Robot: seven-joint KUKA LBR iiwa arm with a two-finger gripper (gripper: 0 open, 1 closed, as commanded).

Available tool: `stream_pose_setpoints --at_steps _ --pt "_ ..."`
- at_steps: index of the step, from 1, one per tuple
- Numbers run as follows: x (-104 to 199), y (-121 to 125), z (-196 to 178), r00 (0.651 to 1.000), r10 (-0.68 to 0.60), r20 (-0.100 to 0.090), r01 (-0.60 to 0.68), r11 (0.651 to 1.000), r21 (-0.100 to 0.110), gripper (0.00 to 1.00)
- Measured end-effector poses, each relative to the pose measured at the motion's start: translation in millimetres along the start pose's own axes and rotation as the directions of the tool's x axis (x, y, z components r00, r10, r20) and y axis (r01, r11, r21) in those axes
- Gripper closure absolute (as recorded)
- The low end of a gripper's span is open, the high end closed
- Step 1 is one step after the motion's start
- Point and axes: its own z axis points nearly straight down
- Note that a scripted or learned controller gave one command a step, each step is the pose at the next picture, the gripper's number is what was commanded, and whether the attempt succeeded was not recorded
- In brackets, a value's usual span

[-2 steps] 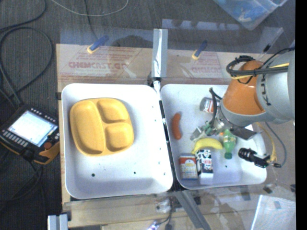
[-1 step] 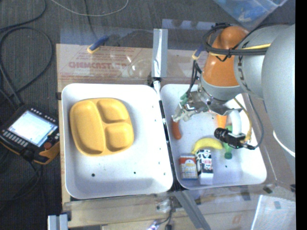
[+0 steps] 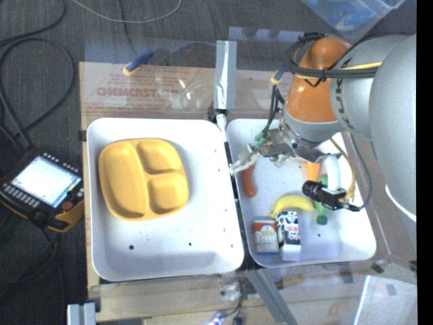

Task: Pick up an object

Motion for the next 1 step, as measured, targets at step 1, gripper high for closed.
stream_pose_setpoints --at_steps 1 --pt "-11.9 -68.4 0.1 0.989 -0.151 -0.001 0.151 0.989 0.0 0.0"
